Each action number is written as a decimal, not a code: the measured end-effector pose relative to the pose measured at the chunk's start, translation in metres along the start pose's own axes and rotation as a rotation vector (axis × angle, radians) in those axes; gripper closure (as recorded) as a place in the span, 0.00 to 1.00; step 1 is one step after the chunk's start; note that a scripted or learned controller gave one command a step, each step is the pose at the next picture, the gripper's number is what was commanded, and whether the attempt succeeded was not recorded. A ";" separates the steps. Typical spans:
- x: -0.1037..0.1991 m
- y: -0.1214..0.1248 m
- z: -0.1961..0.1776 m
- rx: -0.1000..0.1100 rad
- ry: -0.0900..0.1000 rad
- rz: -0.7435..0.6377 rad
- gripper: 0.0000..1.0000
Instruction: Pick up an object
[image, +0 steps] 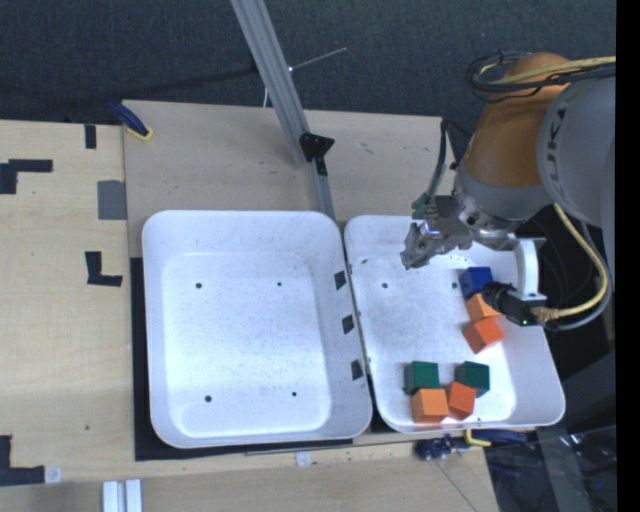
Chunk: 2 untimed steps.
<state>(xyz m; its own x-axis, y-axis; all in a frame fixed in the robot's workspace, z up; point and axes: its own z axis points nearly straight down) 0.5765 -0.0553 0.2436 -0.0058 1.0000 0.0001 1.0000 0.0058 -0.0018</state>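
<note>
- The gripper (417, 255) hangs over the far part of the right bin (392, 320), close to that bin's far-left corner, below the grey arm (520, 150) with its orange band.
- Whether the tool is open or closed I cannot tell; it shows as a small dark-and-grey tip against the white floor, and no object is seen in it.
- A blue block (477, 279) lies near the bin's right edge, just to the right of the gripper and apart from it.
- An orange block (484, 305) sits just below the blue one, and a second orange block (484, 334) touches it on the near side, tilted.
- Near the bin's near edge sits a cluster: a green block (421, 375) at the left, another green block (472, 376) to its right, an orange block (431, 404) in front of the first green one, and another orange block (461, 399) beside that, touching it.
- The left bin (165, 300) stands beside the right bin, their rims meeting along the middle of the bench (60, 330).
</note>
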 end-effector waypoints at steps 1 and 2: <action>0.055 0.021 -0.005 -0.002 0.002 -0.002 1.00; 0.100 0.052 0.008 -0.001 0.000 0.000 1.00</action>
<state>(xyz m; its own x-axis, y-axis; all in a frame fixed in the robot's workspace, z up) 0.6281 0.0453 0.2356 -0.0061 1.0000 0.0000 1.0000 0.0061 -0.0006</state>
